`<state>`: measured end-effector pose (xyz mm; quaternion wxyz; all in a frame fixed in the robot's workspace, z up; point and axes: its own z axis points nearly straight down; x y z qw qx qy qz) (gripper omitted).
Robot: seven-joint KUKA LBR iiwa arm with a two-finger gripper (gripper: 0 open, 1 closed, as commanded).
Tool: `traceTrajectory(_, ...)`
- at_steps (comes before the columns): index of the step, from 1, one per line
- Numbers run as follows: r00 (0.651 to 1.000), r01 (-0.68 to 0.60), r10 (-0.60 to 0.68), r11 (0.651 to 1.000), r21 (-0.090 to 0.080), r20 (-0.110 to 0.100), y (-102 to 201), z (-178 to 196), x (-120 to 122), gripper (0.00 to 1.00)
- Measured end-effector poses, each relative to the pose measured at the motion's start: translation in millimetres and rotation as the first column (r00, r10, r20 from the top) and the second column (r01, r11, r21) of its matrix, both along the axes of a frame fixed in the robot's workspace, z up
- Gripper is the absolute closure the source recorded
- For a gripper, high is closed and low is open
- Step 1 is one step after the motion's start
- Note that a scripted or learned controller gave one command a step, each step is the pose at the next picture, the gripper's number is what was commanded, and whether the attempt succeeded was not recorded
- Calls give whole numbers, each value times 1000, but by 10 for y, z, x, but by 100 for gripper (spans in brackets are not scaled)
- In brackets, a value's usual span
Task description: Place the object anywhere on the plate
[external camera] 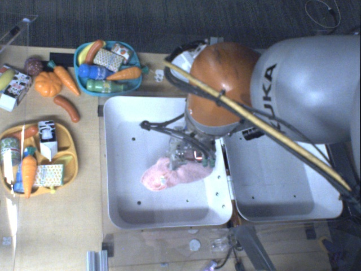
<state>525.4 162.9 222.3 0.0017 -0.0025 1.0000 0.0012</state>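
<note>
- The grey arm (304, 78) with its orange band (223, 83) is reaching in from three o'clock and hanging over the left bin (121, 208), near that bin's three o'clock edge
- The tool (192, 154) is sitting low in the left bin, right above the pink object (172, 174), at that object's one o'clock end
- The pink object is lying on the bin floor, a soft-looking lump stretching from about eight o'clock toward two o'clock, with its upper end tucked under the tool
- How wide the tool is standing, and whether it has hold of anything, I cannot tell; the wrist and cables are covering that part
- The object looks to be resting on the bin floor rather than lifted, so the pick is looking unfinished at best
- No plate is clearly showing inside either bin; the right bin (282, 196) is lying at three o'clock of the left one, partly under the arm
- On the table (84, 151) at nine o'clock a yellow tray (67, 168) of toy food is sitting, and at eleven o'clock a blue bowl (110, 86) of toy food, with a loose pumpkin (46, 84) and sausage (67, 109) between them
- Judging by this, nearly all of the task is remaining: securing the object, lifting it, carrying it and setting it down on the plate
</note>
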Motion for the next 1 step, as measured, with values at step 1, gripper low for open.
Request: traceTrajectory(1, 1000, 1, -1, 1000, 0, 1, -1, 2, 2, 0)
